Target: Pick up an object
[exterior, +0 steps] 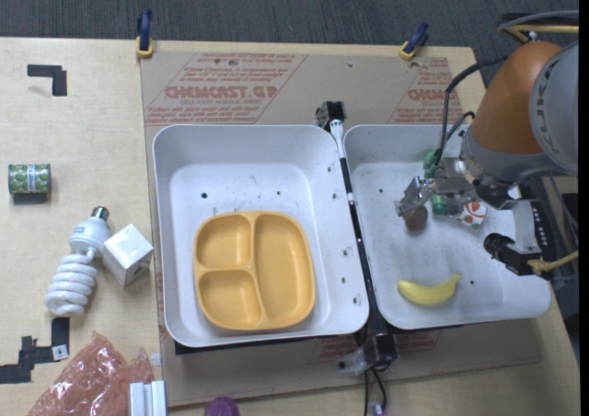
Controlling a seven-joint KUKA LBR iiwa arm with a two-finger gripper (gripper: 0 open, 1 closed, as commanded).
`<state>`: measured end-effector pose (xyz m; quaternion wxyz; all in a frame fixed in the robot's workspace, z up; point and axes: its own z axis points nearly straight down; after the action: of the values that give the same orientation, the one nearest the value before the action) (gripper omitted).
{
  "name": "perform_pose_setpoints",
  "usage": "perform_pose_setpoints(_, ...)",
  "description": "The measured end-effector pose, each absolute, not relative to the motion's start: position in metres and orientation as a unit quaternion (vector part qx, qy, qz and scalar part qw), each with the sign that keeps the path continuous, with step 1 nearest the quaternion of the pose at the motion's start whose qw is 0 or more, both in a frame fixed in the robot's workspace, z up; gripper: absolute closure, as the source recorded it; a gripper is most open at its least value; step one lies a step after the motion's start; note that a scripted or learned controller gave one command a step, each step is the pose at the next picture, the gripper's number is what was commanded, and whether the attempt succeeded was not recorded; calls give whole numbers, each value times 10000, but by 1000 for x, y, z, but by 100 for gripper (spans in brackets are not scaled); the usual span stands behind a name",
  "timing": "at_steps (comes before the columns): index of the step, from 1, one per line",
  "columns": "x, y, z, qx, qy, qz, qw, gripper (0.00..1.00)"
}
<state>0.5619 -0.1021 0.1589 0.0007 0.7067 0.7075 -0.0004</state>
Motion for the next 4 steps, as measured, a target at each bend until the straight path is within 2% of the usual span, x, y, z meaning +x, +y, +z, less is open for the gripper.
perform_pose_setpoints(1,530,-98,92,7075,7067,-3,2,0)
perform_pose_setpoints(2,531,-98,102,7075,7067,0,9,100)
perform_pose_setpoints(3,537,-159,92,7072,7070,0,10,100)
perform_pose_setpoints(4,501,-223,133,7071,7071,0,14,100)
